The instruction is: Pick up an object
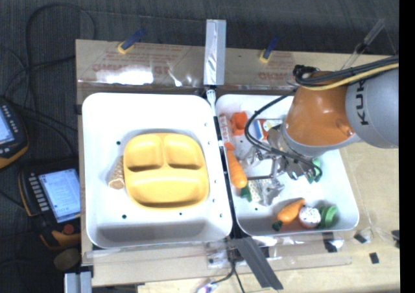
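Right bin [343, 204], near corner: toy carrot [290, 210], candidate object, among loose toys. Midway: tool [280, 170] lowered over foil-like clutter, apparently for grasping; its grip cannot be told. Left bin [97, 155]: yellow tray [165, 168].

Glossy yellow plastic tray [166, 170]; smooth white bins [149, 104].
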Robot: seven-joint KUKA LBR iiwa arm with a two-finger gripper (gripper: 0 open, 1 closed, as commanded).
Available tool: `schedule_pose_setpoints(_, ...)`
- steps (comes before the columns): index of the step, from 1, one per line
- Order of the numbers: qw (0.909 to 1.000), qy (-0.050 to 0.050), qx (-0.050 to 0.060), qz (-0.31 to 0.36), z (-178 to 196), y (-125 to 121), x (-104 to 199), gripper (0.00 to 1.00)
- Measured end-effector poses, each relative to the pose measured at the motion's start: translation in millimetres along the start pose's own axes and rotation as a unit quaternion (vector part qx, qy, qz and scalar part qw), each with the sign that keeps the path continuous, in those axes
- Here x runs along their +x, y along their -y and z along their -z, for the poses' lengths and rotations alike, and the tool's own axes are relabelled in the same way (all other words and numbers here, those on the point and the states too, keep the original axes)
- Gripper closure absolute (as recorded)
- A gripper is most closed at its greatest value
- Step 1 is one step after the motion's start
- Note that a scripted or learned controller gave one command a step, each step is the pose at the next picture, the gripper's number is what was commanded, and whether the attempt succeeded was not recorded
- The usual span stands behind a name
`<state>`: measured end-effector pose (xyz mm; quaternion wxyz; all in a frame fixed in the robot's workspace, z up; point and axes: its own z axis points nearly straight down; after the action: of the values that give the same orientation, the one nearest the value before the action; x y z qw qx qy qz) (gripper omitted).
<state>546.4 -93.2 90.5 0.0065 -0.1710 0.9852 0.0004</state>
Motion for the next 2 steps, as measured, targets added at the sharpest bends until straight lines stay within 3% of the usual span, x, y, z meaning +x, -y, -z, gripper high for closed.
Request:
schedule_pose_setpoints(1, 0.9978, 0.009, 0.007, 0.066, 4, 14, 51, 0.0)
schedule_pose_setpoints(2, 0.9883, -0.002, 0.003, 0.153, 1, 5, 29, 0.0)
